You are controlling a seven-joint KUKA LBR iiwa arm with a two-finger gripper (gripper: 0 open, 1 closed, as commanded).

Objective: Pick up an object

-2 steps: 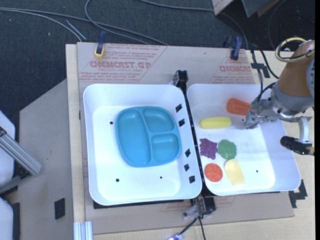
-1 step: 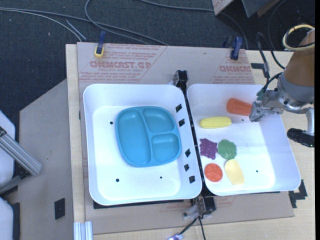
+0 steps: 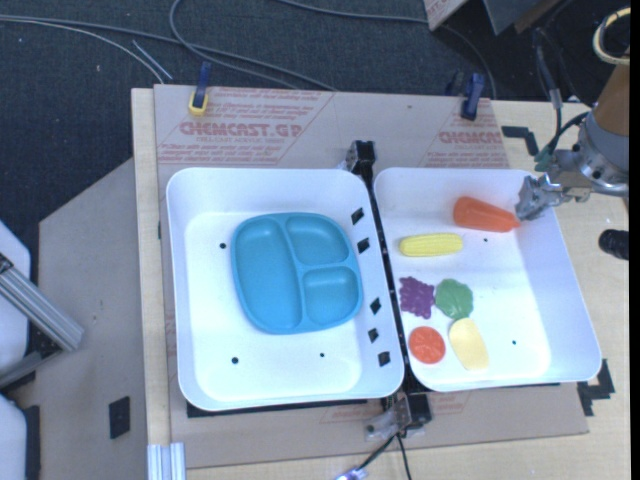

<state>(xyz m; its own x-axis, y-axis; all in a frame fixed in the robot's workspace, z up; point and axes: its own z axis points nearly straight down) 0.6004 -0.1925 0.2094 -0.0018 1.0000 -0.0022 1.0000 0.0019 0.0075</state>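
In the camera view, the hand [image 3: 531, 201] was seen at the upper right corner of the right bin [image 3: 560, 298], and how far it was parted could not be told. Just to its left, touching or nearly so, an orange carrot-like piece [image 3: 484, 214] was laid with its long axis across the bin. A ridged yellow corn cob [image 3: 431, 245] lay below it. In the left bin [image 3: 195, 268] a smooth blue compartment tray [image 3: 297, 271] was set.
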